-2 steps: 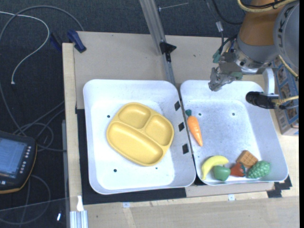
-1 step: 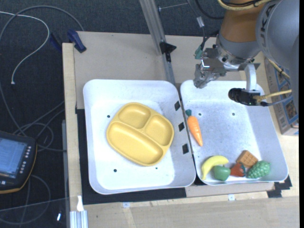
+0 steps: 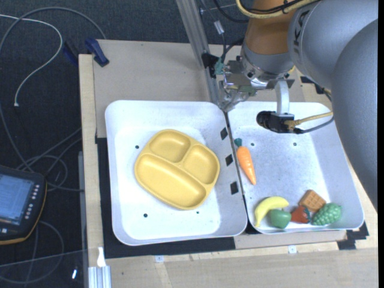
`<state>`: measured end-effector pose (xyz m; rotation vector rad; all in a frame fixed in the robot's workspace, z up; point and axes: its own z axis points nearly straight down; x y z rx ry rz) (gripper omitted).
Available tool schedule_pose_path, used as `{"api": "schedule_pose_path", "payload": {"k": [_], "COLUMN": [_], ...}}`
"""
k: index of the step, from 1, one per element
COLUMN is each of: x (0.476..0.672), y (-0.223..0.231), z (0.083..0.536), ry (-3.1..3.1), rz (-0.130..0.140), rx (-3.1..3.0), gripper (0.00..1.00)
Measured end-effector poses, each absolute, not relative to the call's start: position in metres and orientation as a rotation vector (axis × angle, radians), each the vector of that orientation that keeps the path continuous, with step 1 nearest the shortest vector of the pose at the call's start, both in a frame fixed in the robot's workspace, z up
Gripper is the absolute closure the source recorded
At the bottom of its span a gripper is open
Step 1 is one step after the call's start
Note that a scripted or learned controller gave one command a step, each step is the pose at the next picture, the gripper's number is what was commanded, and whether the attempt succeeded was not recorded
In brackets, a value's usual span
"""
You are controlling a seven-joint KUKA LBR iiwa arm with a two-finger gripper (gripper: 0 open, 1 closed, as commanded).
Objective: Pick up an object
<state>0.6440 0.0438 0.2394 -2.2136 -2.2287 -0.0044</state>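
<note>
In the left bin (image 3: 120,161) sits a yellow divided plate (image 3: 177,168); right of it the carrot (image 3: 245,164) lies below the claw (image 3: 231,98), apart from it, claw state unclear; wooden bench (image 3: 87,101) beneath.

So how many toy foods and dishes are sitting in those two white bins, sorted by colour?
Yellow: 2, the divided plate and the banana
Orange: 1, the carrot
Green: 2, the apple and the grapes
Red: 1, a small piece
Brown: 1, the cracker
Total: 7
</note>
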Motion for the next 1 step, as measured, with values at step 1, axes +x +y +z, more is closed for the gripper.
{"api": "schedule_pose_path", "payload": {"k": [1], "x": [0.64], "y": [0.0932], "z": [0.2352], "ry": [-2.226], "rz": [-0.001], "rx": [-2.214], "gripper": [1.0]}}
